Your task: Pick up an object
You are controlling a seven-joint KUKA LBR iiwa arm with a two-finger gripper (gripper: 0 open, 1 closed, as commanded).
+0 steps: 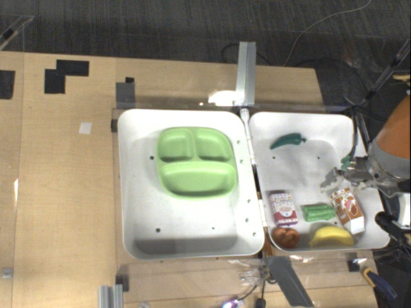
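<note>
Bench [58, 172]: a pale wooden surface carried two shallow white bins side by side, with black squares marked near its far left corner.

Left bin [138, 191]: it held one thing, a green divided plate [196, 161], which lay flat near the bin's middle with two small compartments on the far side and one long one on the near side.

Divider [246, 76]: a grey metal post rose at the far end of the seam between the two bins.

Right bin [302, 165]: its far half was mostly bare white floor; the objects crowded along the near edge.

Green pepper [287, 140]: a dark green piece lay alone in the far part of the right bin, well apart from the rest.

Red packet [282, 208]: it lay by the left wall of the right bin, with a reddish round fruit [286, 237] just in front of it at the near left corner.

Green block [318, 212]: a small flat piece sat between the red packet and the carton, just behind the banana [332, 236], which lay along the near edge.

Carton [347, 209]: a white and orange box lay tilted near the right wall, just beside the banana's end.

Gripper [343, 172]: it hung low over the right side of the right bin, just behind the carton; nothing could be seen between its fingers, and whether they were spread or closed could not be told.

Arm [393, 143]: grey with an orange band, it entered from the right edge.
</note>
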